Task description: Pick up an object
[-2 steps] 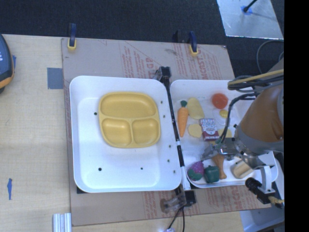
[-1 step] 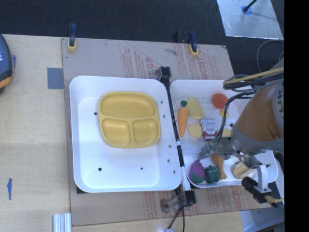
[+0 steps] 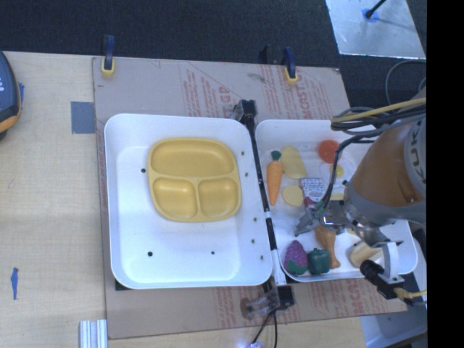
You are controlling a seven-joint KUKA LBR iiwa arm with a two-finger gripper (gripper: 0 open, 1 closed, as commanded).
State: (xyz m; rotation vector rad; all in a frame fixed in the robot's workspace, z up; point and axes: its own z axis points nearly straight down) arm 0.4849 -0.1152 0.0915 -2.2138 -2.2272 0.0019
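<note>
The right bin holds several toy foods: an orange carrot, a pale yellow piece, a red tomato, a red-and-white packet, purple grapes, a green piece and an orange-brown piece. My gripper hangs low over the middle of this bin, just above the orange-brown piece and right of the carrot. The arm's orange band and grey wrist hide the bin's right half. Nothing visibly sits in the gripper.
The left bin carries a yellow divided plate. A black bar runs between the bins. A tan piece lies near the right bin's front edge. Clamps hold the cardboard at the back.
</note>
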